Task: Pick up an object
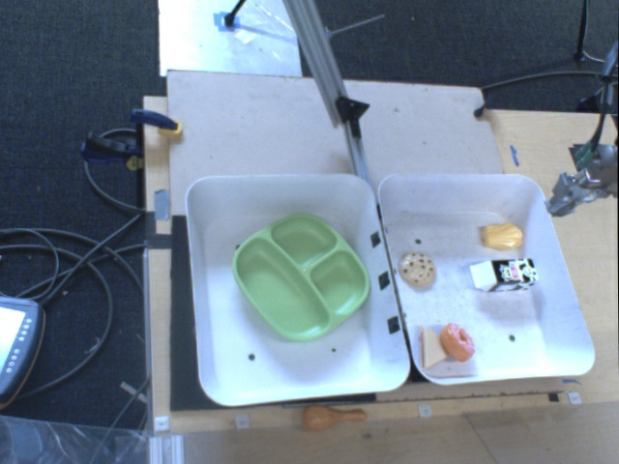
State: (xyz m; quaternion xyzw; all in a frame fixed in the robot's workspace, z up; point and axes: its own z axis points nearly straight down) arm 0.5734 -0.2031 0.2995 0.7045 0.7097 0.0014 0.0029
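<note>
From the overhead camera, the gripper (578,187) hangs at the right bin's (542,356) upper right rim; whether it is parted or closed I cannot tell. Best to centre over one item before descending. The yellow piece (502,236) lies nearest, toward eight o'clock from it, with the milk carton (504,275) just beyond.
</note>
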